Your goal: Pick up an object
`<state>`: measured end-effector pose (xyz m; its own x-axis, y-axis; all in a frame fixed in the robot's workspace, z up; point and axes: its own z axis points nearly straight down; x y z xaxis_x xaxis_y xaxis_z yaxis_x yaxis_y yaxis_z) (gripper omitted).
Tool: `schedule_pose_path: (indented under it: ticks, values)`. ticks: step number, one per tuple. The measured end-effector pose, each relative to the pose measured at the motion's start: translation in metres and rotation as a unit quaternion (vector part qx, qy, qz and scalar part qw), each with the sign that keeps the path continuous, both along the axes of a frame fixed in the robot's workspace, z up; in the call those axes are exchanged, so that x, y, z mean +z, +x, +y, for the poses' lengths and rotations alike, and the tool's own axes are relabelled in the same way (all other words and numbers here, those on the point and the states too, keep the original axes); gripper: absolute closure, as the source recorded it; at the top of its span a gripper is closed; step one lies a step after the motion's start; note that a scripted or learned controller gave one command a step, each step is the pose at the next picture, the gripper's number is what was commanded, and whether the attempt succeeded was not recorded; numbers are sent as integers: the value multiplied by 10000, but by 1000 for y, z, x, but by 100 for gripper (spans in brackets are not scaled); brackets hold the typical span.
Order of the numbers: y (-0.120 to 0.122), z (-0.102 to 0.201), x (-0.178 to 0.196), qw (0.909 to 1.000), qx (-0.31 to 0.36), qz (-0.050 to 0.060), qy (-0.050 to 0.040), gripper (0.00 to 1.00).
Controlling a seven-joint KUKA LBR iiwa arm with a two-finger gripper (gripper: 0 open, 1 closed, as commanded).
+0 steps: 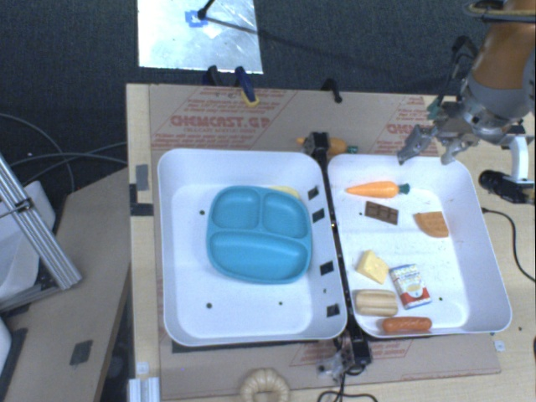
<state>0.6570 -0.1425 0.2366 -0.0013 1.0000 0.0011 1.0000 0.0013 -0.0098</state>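
My gripper (432, 151) hangs above the far edge of the right bin (481, 249), open, with nothing between its fingers. Just below and left of it lies an orange carrot (373, 189). Further into the bin lie a brown chocolate bar (382, 213), an orange toast slice (432, 224), a yellow cheese wedge (373, 266), a small red and white carton (409, 285), a bread roll (375, 302) and a red sausage (407, 325).
The left bin (180, 224) holds a blue divided plate (258, 233) with a yellow item (286, 191) peeking out behind it. A black clamp (319, 143) sits at the far end of the seam between the bins. A foil sheet (199, 22) lies beyond the bench.
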Motion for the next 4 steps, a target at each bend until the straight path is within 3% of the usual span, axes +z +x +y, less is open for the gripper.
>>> schedule_pose_path:
  ticks: [1,3,4]
  values:
    - [2,0,8,10000,10,-61,-9,0]
    - [3,8,-111,10000,20,-36,-4,0]
    - [5,6,-146,10000,22,-37,-14,0]
